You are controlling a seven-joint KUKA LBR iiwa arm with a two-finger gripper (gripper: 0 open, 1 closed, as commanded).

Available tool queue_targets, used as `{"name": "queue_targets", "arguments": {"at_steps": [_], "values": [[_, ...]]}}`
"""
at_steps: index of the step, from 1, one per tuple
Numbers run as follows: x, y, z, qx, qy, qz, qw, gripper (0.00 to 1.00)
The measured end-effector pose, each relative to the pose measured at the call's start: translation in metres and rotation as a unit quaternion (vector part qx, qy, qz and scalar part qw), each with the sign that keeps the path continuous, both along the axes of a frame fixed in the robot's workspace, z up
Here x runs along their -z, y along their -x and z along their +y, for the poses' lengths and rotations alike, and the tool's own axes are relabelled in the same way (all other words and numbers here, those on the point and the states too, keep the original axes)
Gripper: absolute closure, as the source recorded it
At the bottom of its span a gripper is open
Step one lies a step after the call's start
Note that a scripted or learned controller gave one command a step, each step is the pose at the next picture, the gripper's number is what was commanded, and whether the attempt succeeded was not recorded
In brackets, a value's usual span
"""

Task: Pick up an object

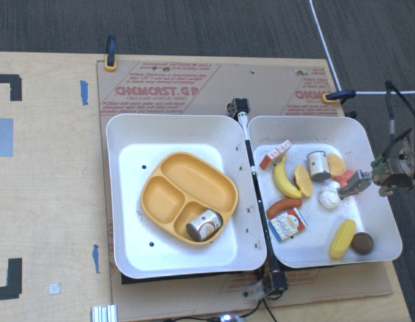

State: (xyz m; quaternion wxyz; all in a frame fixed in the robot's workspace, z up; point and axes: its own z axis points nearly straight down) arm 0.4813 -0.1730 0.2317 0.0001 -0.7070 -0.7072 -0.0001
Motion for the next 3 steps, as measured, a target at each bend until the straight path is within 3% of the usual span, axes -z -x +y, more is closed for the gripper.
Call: {"name": "queue_targets", "arguments": {"at_steps": [1, 2, 3], "values": [[0.128, -0.031, 0.036, 0.000, -0.0003, 0.000, 1.0000, 0.00], [0.143, -0.002, 0.074, 0.001, 0.0015, -0.006, 1.0000, 0.00], [0.146, 0.000, 0.081, 0.000, 0.0008, -0.004, 1.0000, 0.00]]}}
